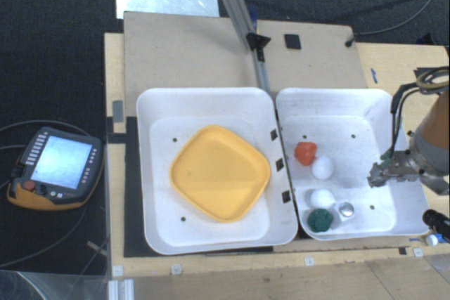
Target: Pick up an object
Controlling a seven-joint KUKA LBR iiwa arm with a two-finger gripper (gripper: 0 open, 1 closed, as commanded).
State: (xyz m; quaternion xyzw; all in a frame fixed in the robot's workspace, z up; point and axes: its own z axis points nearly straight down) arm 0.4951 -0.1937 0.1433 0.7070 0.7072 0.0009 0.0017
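The right bin (pixel 351 116) holds a red-orange object (pixel 305 152), two white balls (pixel 322 167) (pixel 322 197), a dark green object (pixel 321 219) and a small shiny metal piece (pixel 345 209). A yellow plate (pixel 220 172) lies in the left bin (pixel 158 151). My gripper (pixel 383 173) hangs over the right bin's right side, well to the right of the objects and apart from them. Nothing shows between its fingers.
A handheld pendant (pixel 53 166) with a lit screen lies on the floor at the left. A grey pole (pixel 235 0) slants across the back of the bench. Cables (pixel 401 109) loop beside the arm at the right edge.
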